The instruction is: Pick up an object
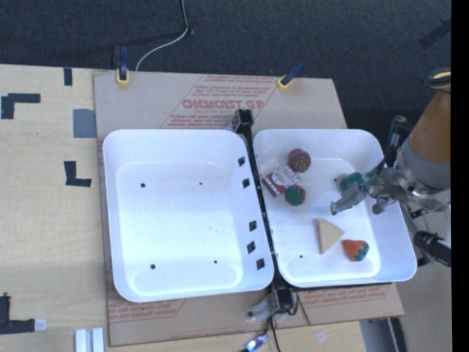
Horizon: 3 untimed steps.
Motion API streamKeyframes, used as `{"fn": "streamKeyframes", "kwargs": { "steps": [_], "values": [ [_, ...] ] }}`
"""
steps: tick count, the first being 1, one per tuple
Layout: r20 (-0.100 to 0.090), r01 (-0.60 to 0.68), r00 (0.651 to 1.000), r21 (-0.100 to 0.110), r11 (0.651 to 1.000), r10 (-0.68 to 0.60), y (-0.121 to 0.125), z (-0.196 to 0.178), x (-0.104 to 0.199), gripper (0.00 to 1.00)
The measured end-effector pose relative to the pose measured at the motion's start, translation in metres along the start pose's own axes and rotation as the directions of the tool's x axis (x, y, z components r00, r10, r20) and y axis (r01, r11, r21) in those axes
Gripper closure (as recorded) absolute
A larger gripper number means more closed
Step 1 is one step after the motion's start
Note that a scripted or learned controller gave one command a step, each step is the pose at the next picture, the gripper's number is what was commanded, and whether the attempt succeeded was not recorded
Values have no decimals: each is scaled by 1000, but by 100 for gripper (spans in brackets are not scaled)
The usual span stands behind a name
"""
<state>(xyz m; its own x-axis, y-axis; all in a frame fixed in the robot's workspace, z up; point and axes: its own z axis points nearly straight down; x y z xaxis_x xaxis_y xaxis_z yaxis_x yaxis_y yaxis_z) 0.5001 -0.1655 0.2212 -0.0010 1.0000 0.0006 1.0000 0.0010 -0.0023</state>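
Observation:
My gripper point(344, 194) hangs over the right part of the right bin point(370, 147), reaching in from the right. Its fingers stand apart, open, with only white bin floor showing between them. A green ball point(295, 195) lies a short way to its left, next to a red-and-white packet point(276, 182). A maroon ball point(299, 160) sits farther back. Below the gripper, toward the front, lie a tan wedge point(328, 235) and an orange-red piece with a green tip point(355, 250).
The left bin point(117, 149) adjoins the right one along a black-clipped divider point(253, 196). Both rest on a cardboard sheet point(212, 97) held by two clamps at the back. The arm's body stands at the right edge.

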Motion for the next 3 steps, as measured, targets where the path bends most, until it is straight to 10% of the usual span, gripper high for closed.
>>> {"fn": "streamKeyframes", "kwargs": {
  "steps": [1,2,3],
  "values": [
    [2,1,1000,-11,1000,-1,-2,122,25,0],
    [8,-1,1000,-11,1000,1,24,133,46,0],
    [7,0,1000,-20,1000,1,26,120,47,100]
  ]
}}
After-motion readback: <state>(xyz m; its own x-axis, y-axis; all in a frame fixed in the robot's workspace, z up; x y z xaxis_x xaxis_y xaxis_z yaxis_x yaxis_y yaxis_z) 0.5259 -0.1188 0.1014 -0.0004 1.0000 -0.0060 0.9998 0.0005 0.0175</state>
